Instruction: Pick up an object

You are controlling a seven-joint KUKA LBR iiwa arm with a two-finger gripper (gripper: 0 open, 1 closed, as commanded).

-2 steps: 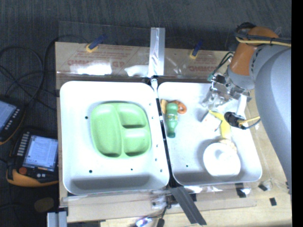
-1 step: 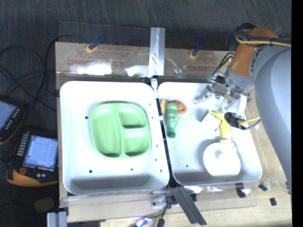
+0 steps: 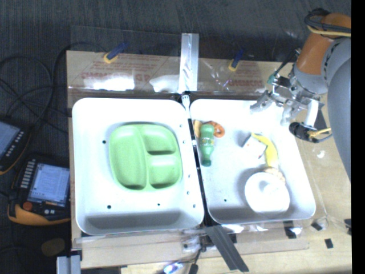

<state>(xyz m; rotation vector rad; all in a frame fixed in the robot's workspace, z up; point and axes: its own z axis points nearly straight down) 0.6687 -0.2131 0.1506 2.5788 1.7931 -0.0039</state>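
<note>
A robotics lab is showing here: 2 shallow white bins (image 3: 80, 153) are sitting side by side on a desk (image 3: 308, 170) over dark carpet (image 3: 171, 7), cables (image 3: 28, 90) are trailing across the floor, and a handheld control pendant (image 3: 43, 184) is glowing at the left.

Left bin (image 3: 91, 130): smooth, glossy white plastic. Divided tray (image 3: 145, 156): matt green plastic. Bottle (image 3: 206, 144): glossy green plastic. Bench (image 3: 85, 67), upper left: pale wood under clear, shiny film.

One fixed overhead camera looks down slantwise on both bins (image 3: 85, 210).
</note>
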